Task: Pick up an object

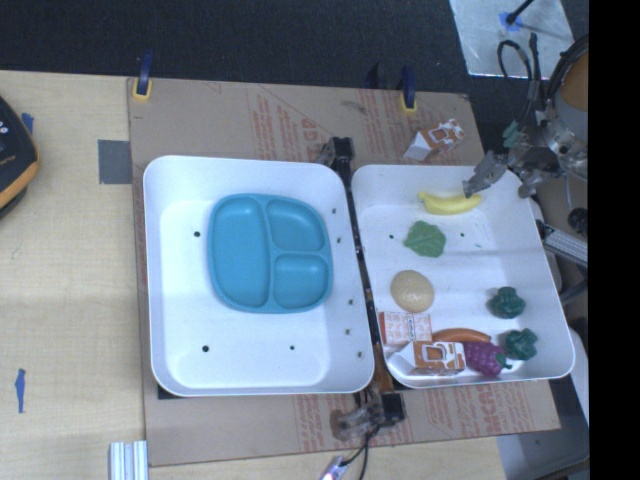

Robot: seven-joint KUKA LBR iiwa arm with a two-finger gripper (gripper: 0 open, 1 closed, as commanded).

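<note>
My gripper (480, 181) hangs at the upper right corner of the right bin (555, 298), its dark fingers angled down and to the left; I cannot tell from this slant whether it is released or clenched; its tip sits right at the right end of the yellow banana (448, 203), and I cannot say whether it touches.

Just below and left of the gripper, past the banana, I see a green leafy piece (426, 239); further below that lies a tan round bun (412, 291); well below the gripper, along the bin's lower edge, a red-and-white carton (408, 327), an orange-and-white carton (440, 356), an orange sausage (462, 336) and a purple piece (486, 359) crowd together, touching or overlapping; below and slightly right of the gripper two dark green broccoli pieces (507, 302) sit near the right wall, one above the other.

Up and left of the gripper, outside the bin on the cardboard sheet (250, 123), lies a small orange-and-white box (436, 139); far to the gripper's left the left bin (165, 268) holds a blue divided plate (270, 252).
</note>
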